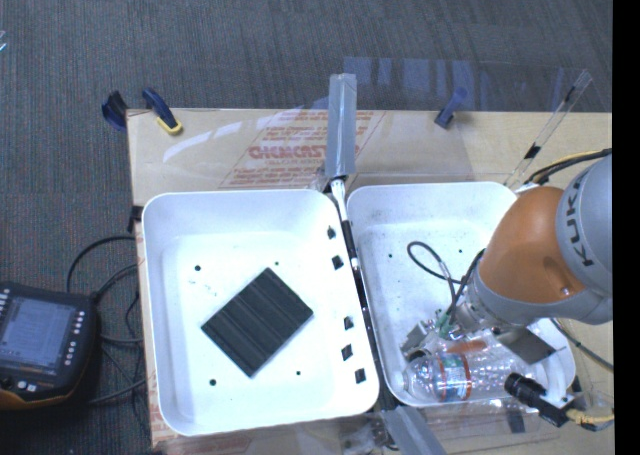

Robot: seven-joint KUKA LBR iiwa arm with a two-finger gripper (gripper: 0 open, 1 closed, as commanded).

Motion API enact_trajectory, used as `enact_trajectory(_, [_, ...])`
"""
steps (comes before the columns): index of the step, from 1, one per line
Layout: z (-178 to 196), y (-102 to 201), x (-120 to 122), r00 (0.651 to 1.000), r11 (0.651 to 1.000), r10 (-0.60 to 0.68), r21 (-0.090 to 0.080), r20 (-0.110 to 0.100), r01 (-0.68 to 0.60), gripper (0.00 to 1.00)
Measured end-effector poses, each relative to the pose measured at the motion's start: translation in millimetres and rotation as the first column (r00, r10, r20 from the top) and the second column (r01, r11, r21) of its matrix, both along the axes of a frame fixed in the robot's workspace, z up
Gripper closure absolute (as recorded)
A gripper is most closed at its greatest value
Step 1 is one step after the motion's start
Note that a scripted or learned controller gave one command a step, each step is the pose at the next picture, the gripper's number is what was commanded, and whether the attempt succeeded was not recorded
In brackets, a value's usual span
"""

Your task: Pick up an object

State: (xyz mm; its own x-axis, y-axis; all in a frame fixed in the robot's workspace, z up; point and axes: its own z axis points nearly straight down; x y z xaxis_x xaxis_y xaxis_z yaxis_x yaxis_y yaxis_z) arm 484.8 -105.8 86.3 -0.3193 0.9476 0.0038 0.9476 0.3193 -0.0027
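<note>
1 ribbed pad (left bin) | 1 bottle | 1 tool

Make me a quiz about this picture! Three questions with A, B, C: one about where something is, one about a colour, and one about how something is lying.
1. Where is the dark ridged square?
A. in the left bin
B. in the right bin
C. on the carpet

2. What colour is the band on the arm?
A. green
B. orange
C. purple

3. How is the clear plastic bottle placed?
A. standing upright
B. hanging over the bin's rim
C. lying on its side

Answers:
1. A: the square lies flat on the floor of the left bin.
2. B: the band above the wrist is orange.
3. C: the bottle lies on its side near the front edge of the right bin, just under the gripper.
</note>
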Motion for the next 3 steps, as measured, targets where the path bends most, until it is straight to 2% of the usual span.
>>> enact_trajectory(1, [0.0,0.0,0.0,1.000,1.000,0.000,0.000,0.000,0.000,0.00])
enact_trajectory(2, [8.5,0.5,0.1,1.000,1.000,-0.002,0.002,-0.002,0.002,1.00])
enact_trajectory(3, [100.0,41.8,7.9,0.986,0.986,-0.167,-0.002,0.001,0.167,1.00])
